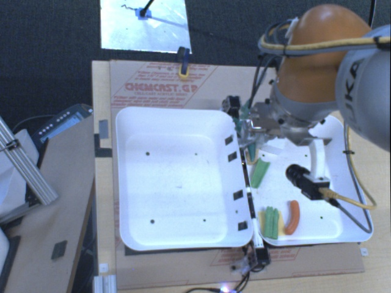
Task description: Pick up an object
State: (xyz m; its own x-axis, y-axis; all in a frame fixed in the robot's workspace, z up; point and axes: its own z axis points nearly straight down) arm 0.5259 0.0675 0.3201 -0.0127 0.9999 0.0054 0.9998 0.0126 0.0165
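Arm [324, 60] hides my tool's state, can't tell; I'd drop squarely over green stick [259, 173], right-centre.

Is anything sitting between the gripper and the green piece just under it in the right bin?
Nothing visible does. The gripper hangs near the left wall of the right bin, and the long green piece lies just below it with bare bin floor between. The orange piece and the yellow-green bundle lie farther toward the front.
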